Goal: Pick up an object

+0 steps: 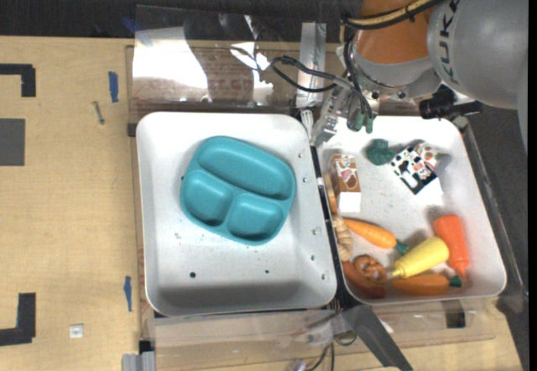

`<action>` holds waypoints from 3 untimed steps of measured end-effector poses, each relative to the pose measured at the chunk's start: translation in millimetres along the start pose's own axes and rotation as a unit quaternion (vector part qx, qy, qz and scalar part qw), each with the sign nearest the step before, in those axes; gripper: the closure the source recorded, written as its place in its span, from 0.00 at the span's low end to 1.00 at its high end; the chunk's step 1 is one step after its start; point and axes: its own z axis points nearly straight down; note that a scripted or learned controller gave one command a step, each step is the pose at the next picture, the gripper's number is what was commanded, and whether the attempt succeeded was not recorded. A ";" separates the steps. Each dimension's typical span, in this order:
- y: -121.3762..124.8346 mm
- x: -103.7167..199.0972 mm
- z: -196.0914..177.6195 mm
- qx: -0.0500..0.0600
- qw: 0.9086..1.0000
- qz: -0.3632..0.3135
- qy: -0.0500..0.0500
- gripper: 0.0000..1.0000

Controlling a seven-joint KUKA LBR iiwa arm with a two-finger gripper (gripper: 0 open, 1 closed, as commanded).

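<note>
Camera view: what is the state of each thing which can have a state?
Teal plate: right way up, flat in the left bin.
Small box: lying flat beside the right bin's left wall.
Yellow corn: on its side among the carrots.
Gripper: over the right bin's far left corner, touching no toy.

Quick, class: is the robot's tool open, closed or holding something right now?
Tool: cannot be told; it is at the far left corner of the right bin.
</note>
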 end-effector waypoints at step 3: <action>-29.0 109.4 7.3 0.000 0.992 -0.128 0.000 1.00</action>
